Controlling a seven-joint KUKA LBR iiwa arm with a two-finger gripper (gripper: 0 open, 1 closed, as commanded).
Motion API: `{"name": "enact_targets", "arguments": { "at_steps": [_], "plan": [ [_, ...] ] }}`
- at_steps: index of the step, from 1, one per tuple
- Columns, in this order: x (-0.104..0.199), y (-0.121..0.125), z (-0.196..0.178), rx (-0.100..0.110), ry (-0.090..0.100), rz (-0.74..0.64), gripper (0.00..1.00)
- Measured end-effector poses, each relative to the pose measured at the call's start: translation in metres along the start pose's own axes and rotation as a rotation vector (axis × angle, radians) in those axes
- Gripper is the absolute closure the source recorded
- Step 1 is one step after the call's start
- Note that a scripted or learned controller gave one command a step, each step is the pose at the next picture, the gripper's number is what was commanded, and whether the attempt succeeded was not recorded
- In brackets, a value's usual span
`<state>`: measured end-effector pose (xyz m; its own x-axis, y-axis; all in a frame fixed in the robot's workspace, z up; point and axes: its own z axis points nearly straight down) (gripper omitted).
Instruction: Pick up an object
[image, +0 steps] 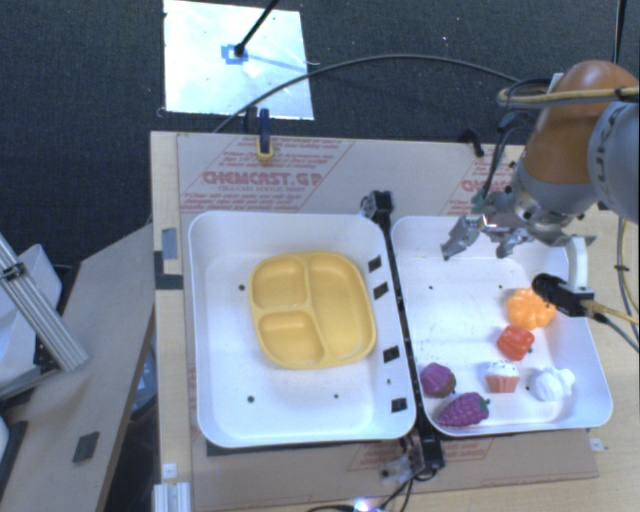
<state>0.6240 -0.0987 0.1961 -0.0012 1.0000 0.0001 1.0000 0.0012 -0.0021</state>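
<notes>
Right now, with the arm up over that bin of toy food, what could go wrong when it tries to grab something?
The gripper hangs over bare floor at the right bin's far end, apart from the toys, so closing here would likely catch nothing. The orange toy, red toy, cupcake and white toy sit close together, so the fingers might knock a neighbour.

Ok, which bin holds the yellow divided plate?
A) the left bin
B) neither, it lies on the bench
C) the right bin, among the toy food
A: the yellow divided plate lies alone in the left bin, while the toy foods sit in the right bin.
</notes>
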Motion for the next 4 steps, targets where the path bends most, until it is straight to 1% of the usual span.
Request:
{"name": "enact_targets", "arguments": {
  "at_steps": [1,2,3,4],
  "plan": [
    [0.002,0.001,0.063,0.000,0.000,0.000,0.00],
    [0.002,0.002,0.114,-0.001,0.000,0.000,0.00],
    [0.002,0.003,0.100,-0.006,-0.001,0.001,1.00],
    [0.006,0.010,0.038,-0.009,-0.001,-0.003,1.00]
  ]
}}
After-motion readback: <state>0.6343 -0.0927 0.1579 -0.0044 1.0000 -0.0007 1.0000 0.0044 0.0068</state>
